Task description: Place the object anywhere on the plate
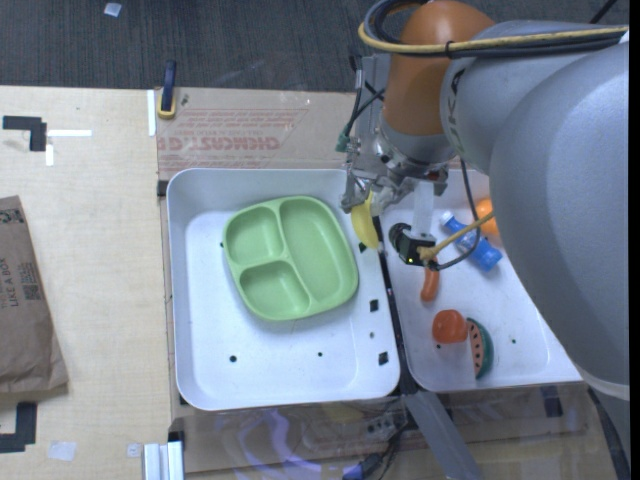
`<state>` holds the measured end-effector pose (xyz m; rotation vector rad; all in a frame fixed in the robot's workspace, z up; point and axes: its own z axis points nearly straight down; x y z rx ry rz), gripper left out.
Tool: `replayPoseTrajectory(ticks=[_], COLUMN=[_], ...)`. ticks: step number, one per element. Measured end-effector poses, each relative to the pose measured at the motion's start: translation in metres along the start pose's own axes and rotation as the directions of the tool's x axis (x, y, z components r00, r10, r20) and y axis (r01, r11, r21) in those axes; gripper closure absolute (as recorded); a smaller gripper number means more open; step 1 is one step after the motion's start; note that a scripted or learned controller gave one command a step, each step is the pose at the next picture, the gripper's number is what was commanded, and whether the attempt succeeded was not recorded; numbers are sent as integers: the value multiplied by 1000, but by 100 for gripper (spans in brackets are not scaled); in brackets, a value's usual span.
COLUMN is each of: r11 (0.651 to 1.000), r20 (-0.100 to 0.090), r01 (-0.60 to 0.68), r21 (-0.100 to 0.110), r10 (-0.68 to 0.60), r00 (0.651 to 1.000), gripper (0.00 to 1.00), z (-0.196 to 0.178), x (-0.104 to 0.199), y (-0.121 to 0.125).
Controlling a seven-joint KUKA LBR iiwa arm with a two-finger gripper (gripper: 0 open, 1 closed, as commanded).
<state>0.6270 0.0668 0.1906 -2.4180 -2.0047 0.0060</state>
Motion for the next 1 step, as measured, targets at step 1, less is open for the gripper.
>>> replayPoseTrajectory(ticks=[1], r11=[1000], r20=[0], r01=[0], r21=[0], r10=[0], r00=[1000], gripper=[0], z=[0], x=[0], y=[0])
